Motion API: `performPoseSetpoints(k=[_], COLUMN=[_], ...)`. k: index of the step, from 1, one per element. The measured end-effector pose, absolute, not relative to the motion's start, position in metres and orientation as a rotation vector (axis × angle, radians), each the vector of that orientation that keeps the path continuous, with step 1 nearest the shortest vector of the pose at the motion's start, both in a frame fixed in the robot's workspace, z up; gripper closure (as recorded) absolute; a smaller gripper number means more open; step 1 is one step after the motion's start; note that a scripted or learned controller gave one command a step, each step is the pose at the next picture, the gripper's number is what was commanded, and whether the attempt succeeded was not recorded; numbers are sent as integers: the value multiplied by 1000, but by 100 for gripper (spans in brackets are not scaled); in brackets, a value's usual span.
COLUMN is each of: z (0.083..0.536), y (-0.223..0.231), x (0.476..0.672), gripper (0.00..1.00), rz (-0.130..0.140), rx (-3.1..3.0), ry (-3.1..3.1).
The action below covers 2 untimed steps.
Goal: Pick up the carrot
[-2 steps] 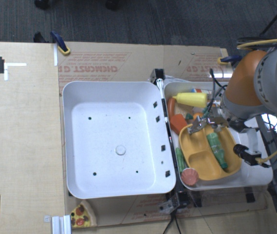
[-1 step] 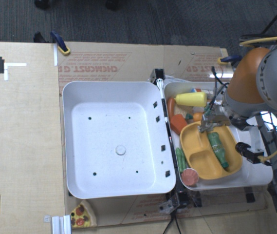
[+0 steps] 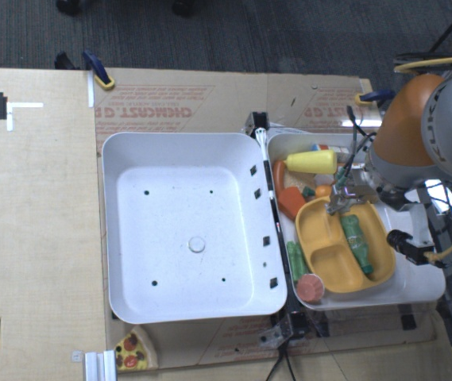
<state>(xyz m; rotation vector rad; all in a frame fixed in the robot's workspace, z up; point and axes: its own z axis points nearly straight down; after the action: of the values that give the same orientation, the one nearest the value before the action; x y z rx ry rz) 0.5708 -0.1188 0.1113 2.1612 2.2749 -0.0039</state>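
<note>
One fixed camera looks down on the bench from above, at a slant, far enough back to take in both white bins and some dark floor beyond the bench's far edge. The arm (image 3: 432, 125) enters from the frame's right, so the gripper (image 3: 338, 201) sits in the right half of the frame, over the right bin (image 3: 416, 286). The left bin (image 3: 114, 213) lies to the gripper's left, near the frame's middle, with bare bench further left.
</note>
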Motion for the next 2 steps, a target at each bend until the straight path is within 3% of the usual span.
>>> performPoseSetpoints(k=[1,2], z=[112,119], y=[-119,-120], x=[571,571], gripper=[0,100], rz=[-3,-7], rx=[2160,2160], ry=[2274,2277])
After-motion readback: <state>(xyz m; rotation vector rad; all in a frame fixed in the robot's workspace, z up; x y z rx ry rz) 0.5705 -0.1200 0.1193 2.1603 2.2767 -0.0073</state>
